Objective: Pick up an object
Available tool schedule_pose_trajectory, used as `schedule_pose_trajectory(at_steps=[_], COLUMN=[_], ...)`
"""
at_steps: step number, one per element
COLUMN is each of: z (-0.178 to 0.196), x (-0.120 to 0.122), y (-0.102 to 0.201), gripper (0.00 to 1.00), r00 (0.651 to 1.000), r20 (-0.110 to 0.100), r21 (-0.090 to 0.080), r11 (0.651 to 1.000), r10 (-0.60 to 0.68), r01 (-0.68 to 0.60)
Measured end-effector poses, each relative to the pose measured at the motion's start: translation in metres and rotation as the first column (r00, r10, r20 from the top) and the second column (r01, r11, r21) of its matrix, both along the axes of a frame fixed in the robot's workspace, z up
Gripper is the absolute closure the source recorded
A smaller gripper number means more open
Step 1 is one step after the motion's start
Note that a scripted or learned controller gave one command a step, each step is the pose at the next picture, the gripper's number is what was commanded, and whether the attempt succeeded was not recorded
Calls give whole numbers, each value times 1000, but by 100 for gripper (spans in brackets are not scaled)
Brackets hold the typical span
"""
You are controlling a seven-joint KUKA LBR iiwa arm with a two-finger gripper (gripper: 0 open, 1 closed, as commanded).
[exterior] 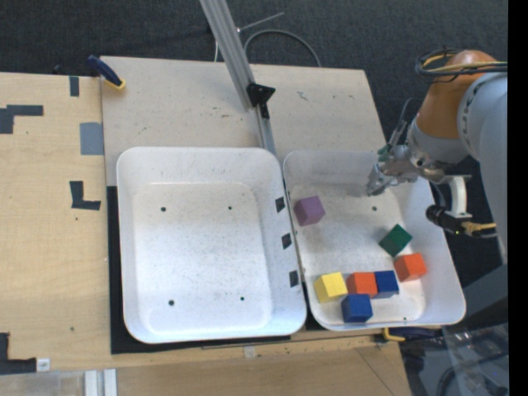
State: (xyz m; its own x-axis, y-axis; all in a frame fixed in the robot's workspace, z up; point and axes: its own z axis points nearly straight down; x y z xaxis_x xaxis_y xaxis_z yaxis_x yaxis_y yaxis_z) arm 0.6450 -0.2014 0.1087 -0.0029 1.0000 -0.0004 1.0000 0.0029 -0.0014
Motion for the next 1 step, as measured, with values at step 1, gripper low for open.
schedule_pose_trajectory(at_steps=[1], z=[57], x=[-5], y=[-7], gripper=[100], r00=[1000], r20=[6], r21=[-1], r11=[1000], r10=[-2], r01=[2])
